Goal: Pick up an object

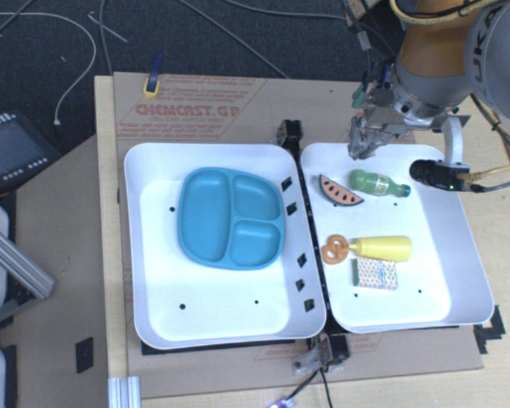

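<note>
My claw [363,149] hangs over the far edge of the right bin [459,262], at its upper left corner, with nothing between the tips that I can see; from this slant I cannot tell how wide it stands, so I will not guess; what I can say is that it holds nothing. The things I might take all lie in this bin: a green bottle [377,183] just below and right of my claw, a watermelon slice [339,190] just beside it to the left, and further toward the near side a yellow bottle [380,247] lying flat with a small pretzel [335,249] touching its left end, and a patterned packet [376,274] just under that; the left bin [153,253] bears a blue divided plate [231,218], which I judge a poor pick. I take this to be the approach, the grasp not yet begun; the green bottle seems nearest, and the next move calls for shifting over its body, lining my tips across its narrow width, then descending; the melon slice sits close enough that I might nudge it.
</note>
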Available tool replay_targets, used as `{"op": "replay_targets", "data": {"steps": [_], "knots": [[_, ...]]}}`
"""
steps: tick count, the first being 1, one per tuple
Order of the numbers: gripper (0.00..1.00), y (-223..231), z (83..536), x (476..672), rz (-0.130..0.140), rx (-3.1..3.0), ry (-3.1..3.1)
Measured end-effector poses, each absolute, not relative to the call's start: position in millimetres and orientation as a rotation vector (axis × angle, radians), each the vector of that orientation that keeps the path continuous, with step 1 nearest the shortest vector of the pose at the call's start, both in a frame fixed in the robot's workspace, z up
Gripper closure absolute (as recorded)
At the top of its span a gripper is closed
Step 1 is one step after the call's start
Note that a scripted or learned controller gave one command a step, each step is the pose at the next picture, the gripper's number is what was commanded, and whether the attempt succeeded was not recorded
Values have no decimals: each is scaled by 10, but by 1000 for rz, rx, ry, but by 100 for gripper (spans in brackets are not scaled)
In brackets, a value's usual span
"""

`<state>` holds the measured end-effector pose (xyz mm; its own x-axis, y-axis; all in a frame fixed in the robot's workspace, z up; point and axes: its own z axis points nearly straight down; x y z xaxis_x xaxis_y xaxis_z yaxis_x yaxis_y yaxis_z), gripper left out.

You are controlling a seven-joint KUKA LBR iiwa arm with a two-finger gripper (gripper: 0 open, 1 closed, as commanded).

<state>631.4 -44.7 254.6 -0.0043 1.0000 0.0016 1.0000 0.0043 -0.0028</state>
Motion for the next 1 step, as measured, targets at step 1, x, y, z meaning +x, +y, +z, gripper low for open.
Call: {"op": "replay_targets", "data": {"steps": [1], "knots": [[100, 167, 2494, 6265, 0, -2212, -2226]]}}
